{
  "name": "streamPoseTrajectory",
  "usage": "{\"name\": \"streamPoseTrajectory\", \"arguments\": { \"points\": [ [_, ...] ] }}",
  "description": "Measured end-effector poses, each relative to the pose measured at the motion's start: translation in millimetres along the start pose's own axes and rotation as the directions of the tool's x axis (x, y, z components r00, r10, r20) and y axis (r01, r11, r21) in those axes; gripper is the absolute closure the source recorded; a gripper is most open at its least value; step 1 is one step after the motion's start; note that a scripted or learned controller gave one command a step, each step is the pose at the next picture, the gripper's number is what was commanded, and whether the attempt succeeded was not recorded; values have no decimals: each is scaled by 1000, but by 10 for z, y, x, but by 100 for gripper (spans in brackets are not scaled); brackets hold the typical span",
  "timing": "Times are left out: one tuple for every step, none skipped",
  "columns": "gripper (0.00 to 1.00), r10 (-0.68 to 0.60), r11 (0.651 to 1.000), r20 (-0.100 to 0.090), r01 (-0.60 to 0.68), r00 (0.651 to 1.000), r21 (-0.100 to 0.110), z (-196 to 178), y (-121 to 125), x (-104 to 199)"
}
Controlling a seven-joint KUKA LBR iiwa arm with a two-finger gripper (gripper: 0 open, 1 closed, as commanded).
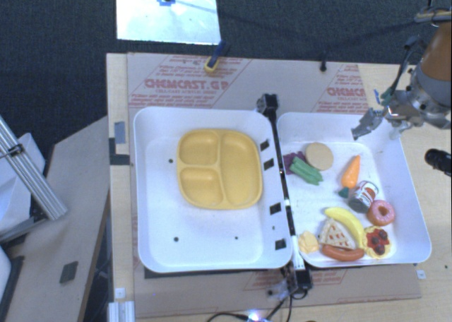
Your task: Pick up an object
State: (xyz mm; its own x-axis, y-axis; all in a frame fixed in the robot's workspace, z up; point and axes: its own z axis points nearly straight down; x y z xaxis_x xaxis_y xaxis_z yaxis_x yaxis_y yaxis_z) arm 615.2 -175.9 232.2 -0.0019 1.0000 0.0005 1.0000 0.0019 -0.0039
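Left bin (152, 172): holds a yellow divided plate (219, 169).
Right bin (402, 193): toy food beside the plate's bin: carrot (351, 170), banana (345, 218), donut (382, 212), sandwich wedge (336, 233).
Hand (369, 124): above the right bin's far edge, nothing between its fingers.

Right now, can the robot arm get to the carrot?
Probably yes. The gripper sits above the right bin's far edge, and the carrot lies just below it in the open, nothing on top, only a small can beside it.
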Motion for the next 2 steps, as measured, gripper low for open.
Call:
{"name": "streamPoseTrajectory", "arguments": {
  "points": [
    [0, -1, 1000, 1, 1, 1000, -6, -30, 14, 0],
    [0, 1, 1000, 1, -1, 1000, -3, 401, 34, -50]
  ]
}}
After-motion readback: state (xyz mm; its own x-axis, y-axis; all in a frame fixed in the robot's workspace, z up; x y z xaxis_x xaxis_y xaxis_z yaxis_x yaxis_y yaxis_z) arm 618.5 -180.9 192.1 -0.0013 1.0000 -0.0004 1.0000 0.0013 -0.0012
